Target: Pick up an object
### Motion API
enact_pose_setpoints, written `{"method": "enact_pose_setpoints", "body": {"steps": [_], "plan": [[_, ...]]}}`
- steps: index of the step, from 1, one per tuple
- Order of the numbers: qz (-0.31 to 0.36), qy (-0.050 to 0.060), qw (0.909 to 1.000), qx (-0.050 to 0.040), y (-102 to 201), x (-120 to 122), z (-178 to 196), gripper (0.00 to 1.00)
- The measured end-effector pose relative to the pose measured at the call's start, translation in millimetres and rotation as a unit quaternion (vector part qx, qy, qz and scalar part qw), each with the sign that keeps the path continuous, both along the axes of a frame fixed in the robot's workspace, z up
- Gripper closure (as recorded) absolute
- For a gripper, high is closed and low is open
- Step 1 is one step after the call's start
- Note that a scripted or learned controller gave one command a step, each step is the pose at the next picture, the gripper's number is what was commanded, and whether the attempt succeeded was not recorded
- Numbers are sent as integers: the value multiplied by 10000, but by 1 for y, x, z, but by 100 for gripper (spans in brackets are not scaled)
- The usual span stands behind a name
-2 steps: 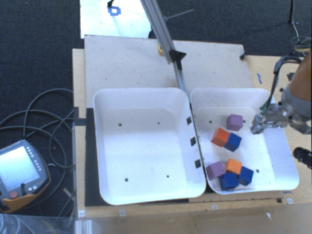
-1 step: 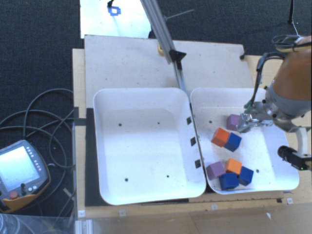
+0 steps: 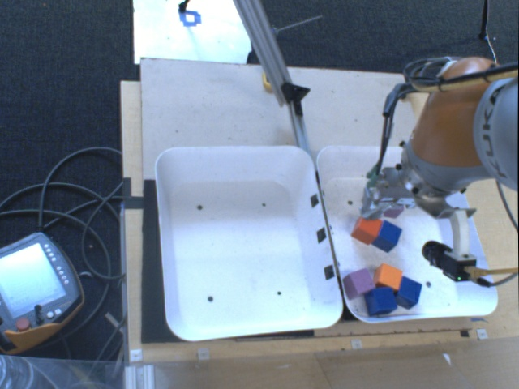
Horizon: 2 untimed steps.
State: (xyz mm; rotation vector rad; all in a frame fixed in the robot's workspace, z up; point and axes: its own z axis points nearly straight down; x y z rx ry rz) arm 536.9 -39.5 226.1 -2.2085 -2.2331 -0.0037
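Observation:
My gripper (image 3: pixel 375 203) hangs low inside the right bin (image 3: pixel 345 168), near its middle. Just below it lie an orange cube (image 3: pixel 366 230) and a blue cube (image 3: pixel 388 236), touching each other. A small purple block (image 3: pixel 394 211) peeks out beside the gripper on its right, partly hidden by the wrist. Near the bin's front edge there is a cluster: a purple cube (image 3: pixel 358 282), an orange cube (image 3: pixel 388 276) and two blue cubes (image 3: pixel 379 301) (image 3: pixel 409 292). The grey and orange arm (image 3: pixel 454 128) covers the bin's right back part.
The left bin (image 3: pixel 243 241) adjoins the right one along a shared wall. A grey pole (image 3: pixel 263 43) slants over the bench from the back. A black device (image 3: pixel 446 259) sticks out below the wrist. A teach pendant (image 3: pixel 32 286) and cables lie on the floor at left.

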Motion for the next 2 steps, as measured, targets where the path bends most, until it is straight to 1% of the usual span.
{"method": "enact_pose_setpoints", "body": {"steps": [2], "plan": [[6, -5, 10000, 1, 117, 17, -11, 100]]}}
